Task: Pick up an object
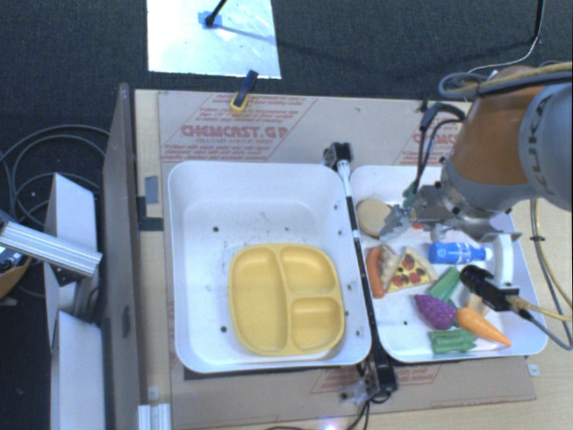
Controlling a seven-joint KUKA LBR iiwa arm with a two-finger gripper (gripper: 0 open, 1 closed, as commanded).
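My gripper [397, 220] hangs low over the back left part of the right bin [519, 334], just right of a tan bread roll [371, 211]. In front of it lie a pizza slice [408, 271] and an orange strip [375, 272]. A blue and white bottle [457, 253] lies to the gripper's right, under the wrist. Nearer the front are a green piece [445, 284], purple grapes [435, 311], a carrot [484, 326] and a green bean pod [452, 340]. I see nothing held in the gripper.
The left bin [197, 204] holds a yellow divided plate [286, 298]. The ridge between the two bins [356, 249] runs close to the roll. Cardboard lies under both bins, and the arm covers the right bin's back right corner.
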